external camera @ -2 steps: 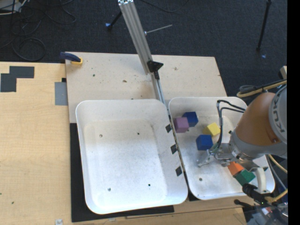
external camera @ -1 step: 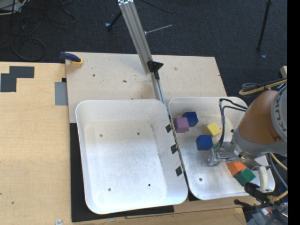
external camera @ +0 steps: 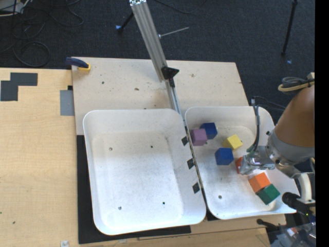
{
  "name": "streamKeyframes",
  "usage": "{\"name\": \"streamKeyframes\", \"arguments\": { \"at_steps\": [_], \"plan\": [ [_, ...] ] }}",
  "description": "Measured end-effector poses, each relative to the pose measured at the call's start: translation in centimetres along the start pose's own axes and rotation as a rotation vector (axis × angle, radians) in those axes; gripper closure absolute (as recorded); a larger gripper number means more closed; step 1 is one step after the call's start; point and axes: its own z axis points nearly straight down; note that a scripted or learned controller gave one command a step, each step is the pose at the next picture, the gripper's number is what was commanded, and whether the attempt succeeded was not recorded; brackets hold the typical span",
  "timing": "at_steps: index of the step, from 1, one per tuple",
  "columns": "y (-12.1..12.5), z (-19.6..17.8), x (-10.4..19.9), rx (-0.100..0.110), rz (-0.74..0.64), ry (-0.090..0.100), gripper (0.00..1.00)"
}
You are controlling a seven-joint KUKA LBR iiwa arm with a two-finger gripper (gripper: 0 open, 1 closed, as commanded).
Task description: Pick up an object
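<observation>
The gripper [external camera: 250, 163] hangs low inside the right bin [external camera: 226, 207], near its right wall, with the grey arm [external camera: 295, 133] and its orange band reaching in from the right. Whether it is open or closed cannot be told, since the wrist hides much of it. A red block [external camera: 239, 164] sits right against its left side, partly covered; it cannot be told whether the block is gripped. Just below the gripper lies an orange block [external camera: 259, 181], touching a green block [external camera: 269, 193] beside it toward the bin's lower right corner. To the left, a blue block [external camera: 224, 156] rests mid-bin, with a yellow block [external camera: 234, 141] just above and to its right. Farther up, a purple block [external camera: 199, 136] touches a second blue block [external camera: 209, 130] near the divide between bins. The left bin [external camera: 103, 138] lies alongside, its rim meeting the right bin's.
</observation>
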Motion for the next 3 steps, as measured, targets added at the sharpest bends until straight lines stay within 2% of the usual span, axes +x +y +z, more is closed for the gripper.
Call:
{"name": "streamKeyframes", "arguments": {
  "at_steps": [1,2,3],
  "plan": [
    [-0.8,-4.8,0.2,0.0,-0.001,0.0,1.0],
    [-0.7,-6.2,0.1,0.002,-0.001,0.0,1.0],
    [0.5,-5.2,5.4,0.007,-0.005,0.004,1.0]
  ]
}}
